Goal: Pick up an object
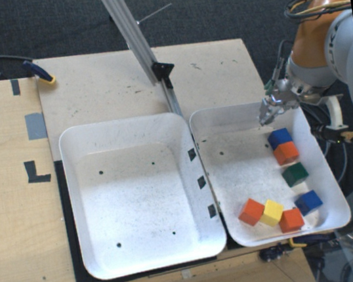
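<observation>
The right bin [228, 129] holds several small blocks. A blue block [279, 137] and an orange block [286, 151] touch each other near its far right wall, with a dark green block [294, 173] just below them. Along the front lie an orange block [251, 212], a yellow block [272, 212], another orange block [291, 220] and a blue block [309, 201]. My gripper [267, 113] hangs over the bin's far right corner, just above the upper blue block. Nothing shows between its fingers.
The left bin [132, 197] sits beside the right one, with a ridge between them. A slanted metal rail [137, 40] crosses the bench behind the bins. Cables run along the right side near the arm [321, 47].
</observation>
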You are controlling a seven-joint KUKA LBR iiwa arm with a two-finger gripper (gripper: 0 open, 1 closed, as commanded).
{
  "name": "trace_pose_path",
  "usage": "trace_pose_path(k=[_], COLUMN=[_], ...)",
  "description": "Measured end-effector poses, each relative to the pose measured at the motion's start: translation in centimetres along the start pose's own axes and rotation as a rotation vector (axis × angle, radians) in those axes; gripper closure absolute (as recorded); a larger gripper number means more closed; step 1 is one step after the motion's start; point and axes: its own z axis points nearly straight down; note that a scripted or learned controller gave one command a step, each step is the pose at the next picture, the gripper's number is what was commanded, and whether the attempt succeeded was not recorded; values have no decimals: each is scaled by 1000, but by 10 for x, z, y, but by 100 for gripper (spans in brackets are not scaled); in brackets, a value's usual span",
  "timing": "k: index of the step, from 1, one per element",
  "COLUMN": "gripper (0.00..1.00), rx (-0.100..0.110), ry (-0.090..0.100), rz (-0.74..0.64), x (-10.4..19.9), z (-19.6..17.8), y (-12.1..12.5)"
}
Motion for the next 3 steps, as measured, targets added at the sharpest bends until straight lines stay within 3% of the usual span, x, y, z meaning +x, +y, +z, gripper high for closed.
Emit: trace_pose_path(k=[2, 3], gripper=[100, 100], rx=[-1, 6], ry=[-1, 2], rz=[1, -3], x=[-6, 47], z=[-95, -86], y=[-6, -24])
